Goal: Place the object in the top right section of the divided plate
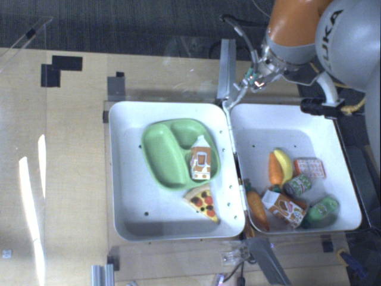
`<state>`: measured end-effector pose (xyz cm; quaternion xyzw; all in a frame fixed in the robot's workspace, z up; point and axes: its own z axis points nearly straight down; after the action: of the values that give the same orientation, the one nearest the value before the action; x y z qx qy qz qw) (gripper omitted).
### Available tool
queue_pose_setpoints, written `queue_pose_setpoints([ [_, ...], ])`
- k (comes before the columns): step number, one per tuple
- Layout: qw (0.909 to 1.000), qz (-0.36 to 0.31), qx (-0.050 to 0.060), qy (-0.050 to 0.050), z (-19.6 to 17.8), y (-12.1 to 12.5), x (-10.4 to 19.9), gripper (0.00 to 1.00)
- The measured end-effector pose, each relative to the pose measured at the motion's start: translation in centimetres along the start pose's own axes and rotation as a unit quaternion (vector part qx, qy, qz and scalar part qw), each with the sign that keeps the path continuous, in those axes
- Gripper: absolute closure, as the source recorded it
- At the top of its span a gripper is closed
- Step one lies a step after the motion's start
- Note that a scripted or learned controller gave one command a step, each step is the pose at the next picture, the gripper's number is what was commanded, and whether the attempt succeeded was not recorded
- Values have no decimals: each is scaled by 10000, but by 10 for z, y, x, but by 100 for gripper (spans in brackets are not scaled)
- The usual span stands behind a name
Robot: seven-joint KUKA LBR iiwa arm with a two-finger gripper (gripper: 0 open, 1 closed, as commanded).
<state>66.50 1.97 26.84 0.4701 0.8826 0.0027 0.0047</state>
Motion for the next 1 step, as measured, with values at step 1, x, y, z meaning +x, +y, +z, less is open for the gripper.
queue_pose_setpoints([
  [1, 10000, -2, 2, 1, 0, 0, 0, 0],
])
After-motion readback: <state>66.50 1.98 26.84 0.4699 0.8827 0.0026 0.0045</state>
